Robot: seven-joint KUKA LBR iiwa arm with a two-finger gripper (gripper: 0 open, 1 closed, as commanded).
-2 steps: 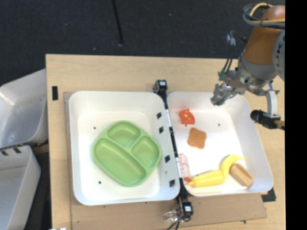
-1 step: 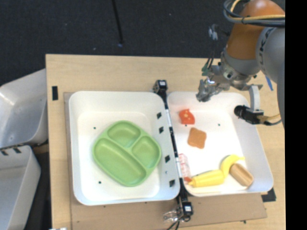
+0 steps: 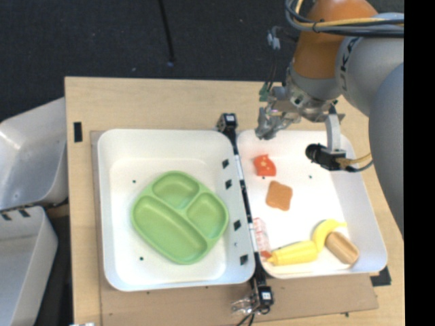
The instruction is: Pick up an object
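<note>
I see the claw (image 3: 266, 129) hanging over the far edge of the right bin (image 3: 353, 202); I cannot tell its state. Just below it lies a red piece (image 3: 264, 165), untouched, then an orange-brown piece (image 3: 279, 195). Further toward me sit a banana (image 3: 306, 246) and a tan cylinder (image 3: 341, 247). To its left, a green plate (image 3: 179, 216) rests in the left bin (image 3: 115, 161).
</note>
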